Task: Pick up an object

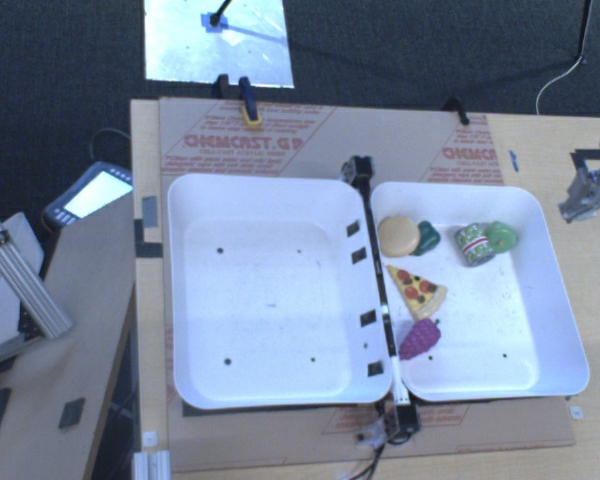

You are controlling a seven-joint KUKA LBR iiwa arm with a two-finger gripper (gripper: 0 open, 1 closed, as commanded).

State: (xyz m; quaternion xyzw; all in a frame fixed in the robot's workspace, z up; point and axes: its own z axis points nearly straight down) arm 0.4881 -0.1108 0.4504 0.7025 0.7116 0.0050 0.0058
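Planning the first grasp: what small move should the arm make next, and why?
Probably swing the gripper left, toward the green toy in the right bin: the gripper sits outside the bin's right rim, and that toy lies nearest.

Dark carpeted floor [430,28] is seen behind a wooden bench [590,298] | a shiny metal plate [218,30] is laid on it | a lit tablet [92,194] at left.

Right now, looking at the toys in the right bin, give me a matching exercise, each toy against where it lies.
Toys:
1. pizza slice
2. purple grapes
3. bread roll
4. green can

Places:
A. nearest the bin's front edge
B. farthest right of the four
C. back, beside the divider
D. between the roll and the grapes

Pairs: 1-D, 2-A, 3-C, 4-B
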